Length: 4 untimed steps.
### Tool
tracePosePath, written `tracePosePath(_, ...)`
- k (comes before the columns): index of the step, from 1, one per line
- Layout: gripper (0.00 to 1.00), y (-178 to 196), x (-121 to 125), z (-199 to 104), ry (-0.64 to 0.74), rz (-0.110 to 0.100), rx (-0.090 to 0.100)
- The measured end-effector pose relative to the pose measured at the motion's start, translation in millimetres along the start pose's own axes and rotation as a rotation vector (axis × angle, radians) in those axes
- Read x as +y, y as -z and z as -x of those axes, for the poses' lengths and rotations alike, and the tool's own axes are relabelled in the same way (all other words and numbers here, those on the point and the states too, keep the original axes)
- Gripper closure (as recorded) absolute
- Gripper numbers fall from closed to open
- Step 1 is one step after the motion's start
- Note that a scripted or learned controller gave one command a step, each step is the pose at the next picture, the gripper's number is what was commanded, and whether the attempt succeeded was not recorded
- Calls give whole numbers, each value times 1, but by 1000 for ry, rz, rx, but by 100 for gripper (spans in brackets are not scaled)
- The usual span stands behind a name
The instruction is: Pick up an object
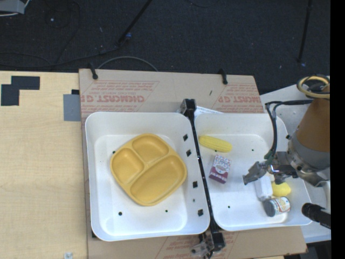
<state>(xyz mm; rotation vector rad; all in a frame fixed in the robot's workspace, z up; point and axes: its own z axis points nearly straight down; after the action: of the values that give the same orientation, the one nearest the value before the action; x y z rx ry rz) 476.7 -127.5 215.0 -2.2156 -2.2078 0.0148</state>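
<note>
Gripper (268, 183) sits low in the right bin (237, 220) over the small bottle (276, 205) and yellow piece (281, 188); grip state unreadable, nothing visibly lifted yet.

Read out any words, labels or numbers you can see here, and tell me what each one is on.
"CHEMCAST .G.A.G", seen upside down and only roughly legible: red print on the cardboard sheet, repeated at its right end.
Small box: pink and white print, too small to read.
Small jar: label too blurred to read.
</note>
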Motion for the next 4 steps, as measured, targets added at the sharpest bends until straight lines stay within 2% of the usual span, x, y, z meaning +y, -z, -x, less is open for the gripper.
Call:
tracePosePath(1,0,6,3,0,3,12,-2)
tracePosePath(2,0,-39,7,-3,4,8,0)
tracePosePath(3,0,-103,5,-3,3,6,0)
tracePosePath(4,0,-128,5,-3,3,12,-1)
